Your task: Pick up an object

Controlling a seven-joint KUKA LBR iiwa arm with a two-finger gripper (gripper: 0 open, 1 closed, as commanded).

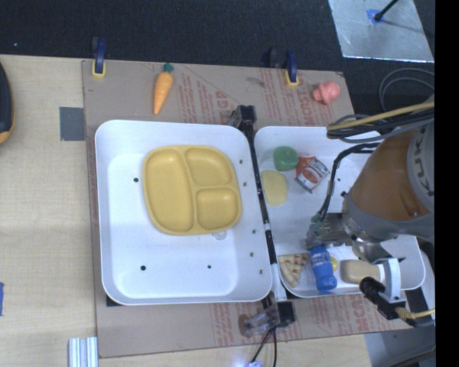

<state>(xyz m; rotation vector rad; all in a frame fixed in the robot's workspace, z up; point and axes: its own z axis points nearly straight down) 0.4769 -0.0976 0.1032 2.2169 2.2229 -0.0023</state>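
Poised low over the right bin, near its front end: the hand of the grey-and-orange arm, directly above and just beside a small blue bottle. Open or closed, impossible to tell from this angle; nothing visibly gripped.

Likeliest target, judging by closeness: the blue bottle, lying on the bin floor between a toy pizza slice and a cream-coloured block, close to both. Probably light, hollow plastic, stiff but smooth and rounded, so apt to roll or squirt out of a pinch. Best taken across the middle of the body, square to its long axis, clear of the narrower cap end and of the two neighbours.

Farther back in the same bin, well apart from the hand: a green round piece, a red-and-white carton and a pale yellow disc.

In the left bin: a yellow divided plate.

Outside both bins, on the worktop's cardboard mat: a toy carrot and a pink lump.
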